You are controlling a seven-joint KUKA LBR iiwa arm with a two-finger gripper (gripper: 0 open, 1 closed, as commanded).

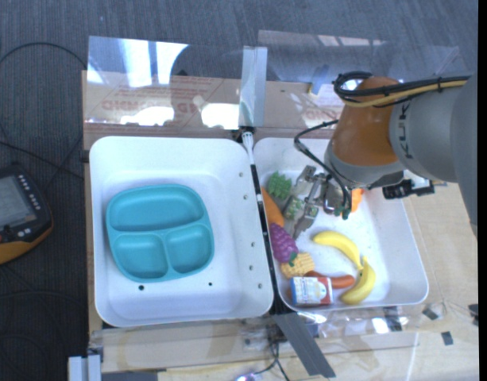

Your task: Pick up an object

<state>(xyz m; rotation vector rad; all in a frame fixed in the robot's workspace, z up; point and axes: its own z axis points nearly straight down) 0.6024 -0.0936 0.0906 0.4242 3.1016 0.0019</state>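
Hand (305, 206) low in right bin (402, 244), 2 fingers spread, green toy (278, 186) (grapes beneath) just left, banana (350, 260) below.

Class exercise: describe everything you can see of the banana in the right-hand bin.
The banana is yellow, smooth and plastic-looking, probably a toy. It lies flat on the floor of the right bin, curving from upper left down to a tip near the front wall. Its lower end lies against a red-capped white bottle. The pincer is above-left, apart from it.
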